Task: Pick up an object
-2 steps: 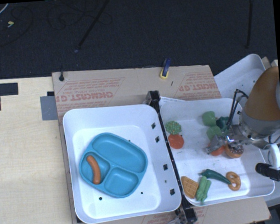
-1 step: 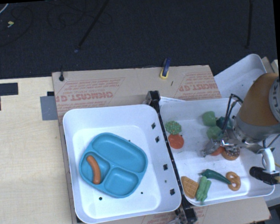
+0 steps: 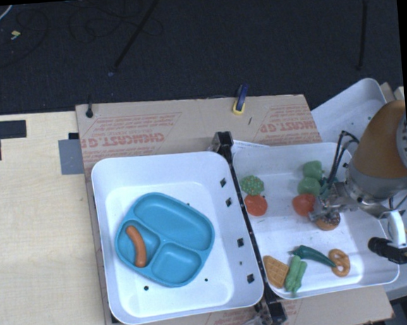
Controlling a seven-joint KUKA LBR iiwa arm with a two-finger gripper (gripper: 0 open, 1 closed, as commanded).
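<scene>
Camera view, right bin (image 3: 372, 274): you are looking at the gripper (image 3: 328, 211) reaching in from the right and sitting low over a small round brown piece (image 3: 328, 222), just right of a red tomato-like piece (image 3: 303, 204). Whether it is grasping anything, you cannot tell.

Items crowding it:
- two green lumpy pieces (image 3: 309, 177), stacked just above the tomato, lying close against the gripper's left side;
- a knobbly green broccoli-like head (image 3: 251, 184) near the bin's left wall, with a second glossy red round piece (image 3: 256, 205) touching it from below;
- a dark green curved pepper shape (image 3: 312, 254) lying across the lower middle;
- a brown pretzel shape (image 3: 339, 261) touching the pepper's right end;
- a tan waffle-textured wedge (image 3: 274, 269) and a bright green pod (image 3: 295, 273) lying side by side at the lower left.

Camera view, left bin (image 3: 123, 300): you are seeing a smooth blue plastic tray (image 3: 178, 231) with three compartments. An orange sausage shape (image 3: 136, 245) is lying in its left compartment.

Both bins are resting on printed brown cardboard (image 3: 151, 131).
</scene>
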